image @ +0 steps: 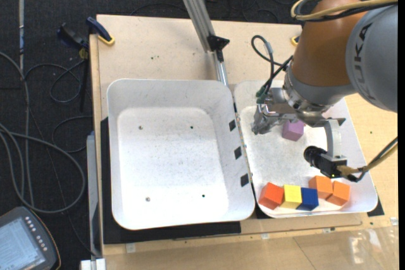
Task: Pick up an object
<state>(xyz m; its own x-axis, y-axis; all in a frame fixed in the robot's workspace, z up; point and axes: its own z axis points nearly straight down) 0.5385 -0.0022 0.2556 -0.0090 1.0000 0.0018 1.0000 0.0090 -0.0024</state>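
With orange (pixel 272 195), yellow (pixel 292 195) and blue blocks (pixel 309 198) lining the right bin's (pixel 256 155) near wall, I see the arm bent over a pink block (pixel 293 130), gripper (pixel 266 116) state unclear.

This is a robotics lab. A plywood bench (pixel 164 47) stands on dark carpet in the middle of the frame, bearing two shallow white bins (pixel 120 136) side by side. A grey and orange industrial arm (pixel 335 47) reaches in from the right. Loose black cables (pixel 38 92) trail over the floor at the left, a control tablet (pixel 22 243) lies at the lower left corner, and a metal pole (pixel 193 0) slants down from the top. A clamp (pixel 95 31) grips the bench's upper left corner.
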